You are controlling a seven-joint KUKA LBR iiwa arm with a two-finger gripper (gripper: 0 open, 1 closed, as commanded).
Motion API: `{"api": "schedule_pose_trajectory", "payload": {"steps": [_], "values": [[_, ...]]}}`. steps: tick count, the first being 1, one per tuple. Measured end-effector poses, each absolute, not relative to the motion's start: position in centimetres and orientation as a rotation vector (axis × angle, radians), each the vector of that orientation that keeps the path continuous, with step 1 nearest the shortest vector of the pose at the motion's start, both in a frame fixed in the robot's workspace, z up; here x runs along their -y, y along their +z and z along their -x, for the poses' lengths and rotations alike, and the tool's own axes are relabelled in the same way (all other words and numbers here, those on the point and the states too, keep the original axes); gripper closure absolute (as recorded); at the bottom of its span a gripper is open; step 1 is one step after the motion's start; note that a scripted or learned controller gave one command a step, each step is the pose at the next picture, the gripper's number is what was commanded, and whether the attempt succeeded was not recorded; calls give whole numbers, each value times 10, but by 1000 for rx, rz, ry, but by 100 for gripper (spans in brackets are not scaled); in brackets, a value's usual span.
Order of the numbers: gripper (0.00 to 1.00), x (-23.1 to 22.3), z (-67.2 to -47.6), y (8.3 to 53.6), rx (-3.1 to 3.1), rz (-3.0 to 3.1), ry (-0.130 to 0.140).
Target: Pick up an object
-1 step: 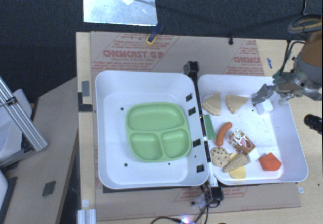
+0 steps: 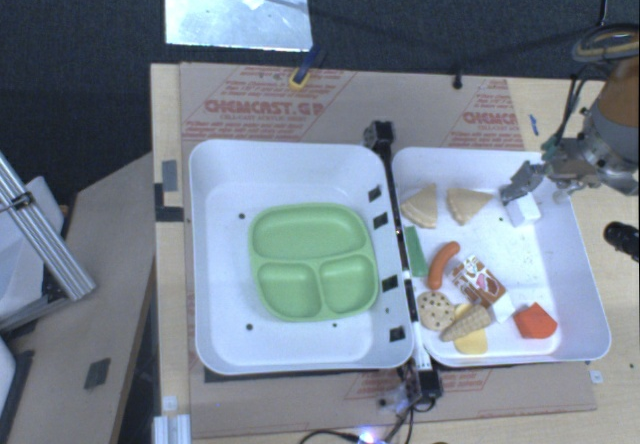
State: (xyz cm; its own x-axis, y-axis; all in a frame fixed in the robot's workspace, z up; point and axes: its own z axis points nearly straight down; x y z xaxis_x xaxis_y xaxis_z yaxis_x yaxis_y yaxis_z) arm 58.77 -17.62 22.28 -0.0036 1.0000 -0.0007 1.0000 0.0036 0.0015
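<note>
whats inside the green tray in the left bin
The green tray shows three bare compartments with no food in them. It covers the left bin floor beneath, so that part is hidden.

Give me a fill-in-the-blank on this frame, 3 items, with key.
1. The green tray lies in the ____ bin.
2. The sausage lies in the ____ bin.
3. The tray has ____ compartments.

Missing words: left; right; three
</note>
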Motion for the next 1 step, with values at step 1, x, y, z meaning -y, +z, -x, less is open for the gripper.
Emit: {"api": "schedule_pose_trajectory", "payload": {"steps": [1], "values": [[0,174,-596,165,-2229,-2218,-2]]}}
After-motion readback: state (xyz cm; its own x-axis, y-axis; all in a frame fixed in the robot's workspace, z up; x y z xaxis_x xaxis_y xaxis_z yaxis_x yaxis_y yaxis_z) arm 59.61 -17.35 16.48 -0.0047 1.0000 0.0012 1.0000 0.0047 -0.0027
